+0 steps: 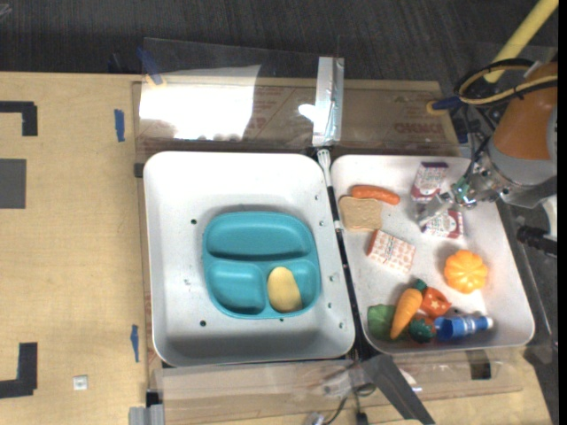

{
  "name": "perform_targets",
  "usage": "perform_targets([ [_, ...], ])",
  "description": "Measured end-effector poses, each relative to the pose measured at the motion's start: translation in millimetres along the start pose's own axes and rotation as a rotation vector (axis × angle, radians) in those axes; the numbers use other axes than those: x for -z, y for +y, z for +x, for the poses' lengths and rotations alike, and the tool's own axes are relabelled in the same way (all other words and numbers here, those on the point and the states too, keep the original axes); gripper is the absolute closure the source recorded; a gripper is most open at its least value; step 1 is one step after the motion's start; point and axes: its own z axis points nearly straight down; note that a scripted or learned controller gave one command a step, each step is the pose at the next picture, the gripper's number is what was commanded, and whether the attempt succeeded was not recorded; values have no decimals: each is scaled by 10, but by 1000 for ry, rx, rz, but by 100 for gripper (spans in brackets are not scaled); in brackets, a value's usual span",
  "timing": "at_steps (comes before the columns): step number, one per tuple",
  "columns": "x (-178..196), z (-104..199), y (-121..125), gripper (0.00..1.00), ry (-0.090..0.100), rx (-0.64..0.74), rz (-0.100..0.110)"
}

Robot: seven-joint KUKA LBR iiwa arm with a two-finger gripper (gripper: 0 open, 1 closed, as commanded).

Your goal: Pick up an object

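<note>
Over the right bin (523,264) the gripper (443,204) hovers by a small crinkly packet (441,224) — light, slippery, best pinched across its flat middle — its grip I cannot tell.

A: How is the scene lit?

B: Bright, even light is cast from above; strong glare is seen on the clear plastic sheet (221,104) at eleven o'clock.

A: Shadows, sharpness?

B: Soft shadows are thrown inside the left shallow white bin (168,237). Slight softness is noticed throughout.

The tan bench (71,237) bears two white bins (168,237) (514,264) side by side.
</note>
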Motion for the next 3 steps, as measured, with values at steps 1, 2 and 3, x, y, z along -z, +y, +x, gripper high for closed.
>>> perform_targets([
  [1, 117, 43, 52, 100, 3, 5, -9],
  [2, -35, 331, 451, 100, -11, -169, 23],
  [3, 78, 330, 465, 100, -14, -166, 19],
])
